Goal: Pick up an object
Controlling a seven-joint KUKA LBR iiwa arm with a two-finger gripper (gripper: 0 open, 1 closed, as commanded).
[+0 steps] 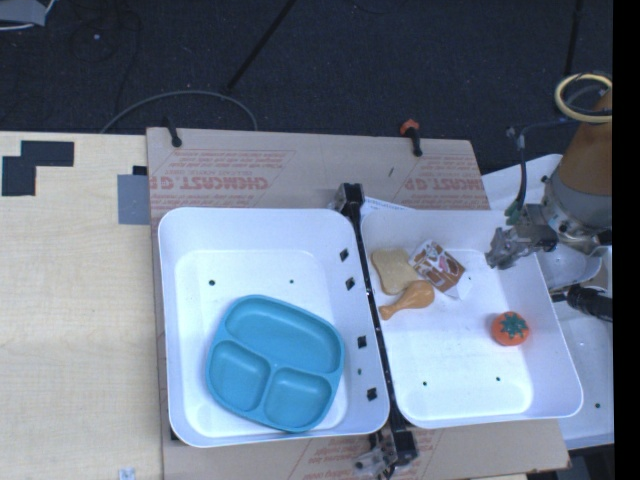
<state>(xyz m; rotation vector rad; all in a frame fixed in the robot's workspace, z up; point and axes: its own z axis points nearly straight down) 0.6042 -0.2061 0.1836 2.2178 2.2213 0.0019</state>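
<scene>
The right bin (470, 393) holds a tan bread slice (392, 266), a brown chicken drumstick (408, 300), a small red-and-white packet (439, 266) and an orange tomato-like toy with a green top (510, 329). My gripper (507, 245) hangs at the right bin's far right edge, above and right of the packet and well above the orange toy. Nothing shows between its fingers.
The left bin (200, 243) carries a blue three-compartment plate (276, 362). A black divider (362, 298) runs between the bins. Cardboard (300, 173) lies beneath both bins, with a wooden bench top (70, 318) to the left.
</scene>
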